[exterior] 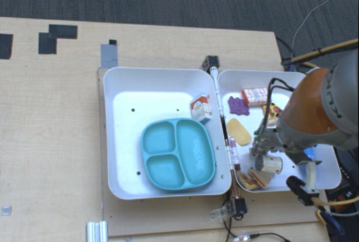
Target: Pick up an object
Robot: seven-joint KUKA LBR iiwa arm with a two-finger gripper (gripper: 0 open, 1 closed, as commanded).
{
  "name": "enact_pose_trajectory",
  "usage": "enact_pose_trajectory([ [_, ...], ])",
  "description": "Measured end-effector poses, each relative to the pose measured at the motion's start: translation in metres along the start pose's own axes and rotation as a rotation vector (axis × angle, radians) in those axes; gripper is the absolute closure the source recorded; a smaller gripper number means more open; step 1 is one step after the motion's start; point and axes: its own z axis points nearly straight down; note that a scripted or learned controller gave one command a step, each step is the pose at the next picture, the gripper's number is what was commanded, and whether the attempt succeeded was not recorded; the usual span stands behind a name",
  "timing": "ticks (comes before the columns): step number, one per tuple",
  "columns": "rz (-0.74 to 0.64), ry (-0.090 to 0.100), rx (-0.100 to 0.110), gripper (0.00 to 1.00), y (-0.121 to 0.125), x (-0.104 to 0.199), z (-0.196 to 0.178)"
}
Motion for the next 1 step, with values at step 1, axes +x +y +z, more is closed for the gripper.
enact_pose_trajectory([
  [1,0.0,0.0,0.0,0.0,-0.0001,0.0001,0.0001],
])
